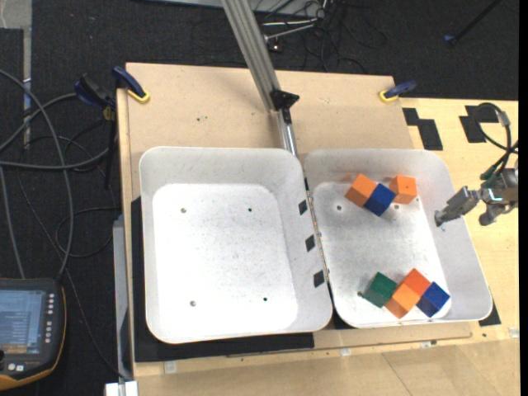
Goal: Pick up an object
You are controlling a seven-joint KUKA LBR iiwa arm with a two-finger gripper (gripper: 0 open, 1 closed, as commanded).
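The right bin (pixel 462 254) holds two clusters of blocks. At its far side lie an orange block (pixel 360 190), a blue block (pixel 380 198) touching it, and a smaller orange block (pixel 404 188). Near the front edge a green block (pixel 381 289), an orange block (pixel 410 291) and a blue block (pixel 433 299) sit pressed together in a row. My gripper (pixel 470 213) hangs over the right rim of this bin, to the right of the far cluster. It is open, with nothing between its fingers.
The left bin (pixel 165 221) lies beside the right one, their rims meeting at the middle. A slanted metal pole (pixel 252 40) comes down to the bench's far side. Clamps (pixel 132 85) grip the bench's far corners. Cables run on the floor at left.
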